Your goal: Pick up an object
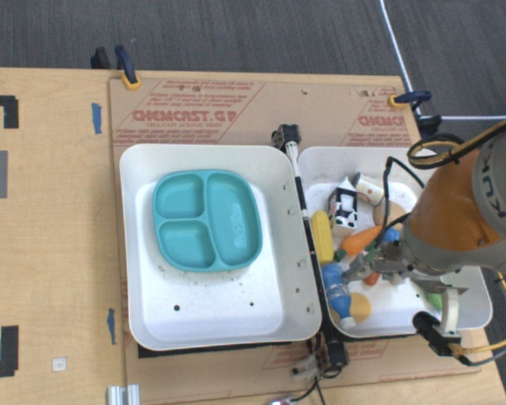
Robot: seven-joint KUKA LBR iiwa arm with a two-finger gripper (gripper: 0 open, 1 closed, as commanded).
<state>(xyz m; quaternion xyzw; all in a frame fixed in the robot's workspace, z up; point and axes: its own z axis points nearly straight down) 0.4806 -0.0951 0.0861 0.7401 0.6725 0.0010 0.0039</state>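
Two bins sit on the table; my pincer point(361, 268) hangs low in the right bin point(481, 310), its state I cannot tell, beside corn point(322, 234) near the bin's left edge. I'd center before gripping.

You have a teal divided plate point(208, 221) lying flat in the left white bin point(143, 310), nearer that bin's far end, its three compartments bare. A printed cardboard sheet point(194, 108) lies under both bins on the counter point(42, 251), held by a yellow clamp point(128, 67) at its far left corner and a blue-and-yellow clamp point(407, 99) at its far right. Black tape marks point(2, 111) sit along the counter's left side, over dark carpet point(236, 15).
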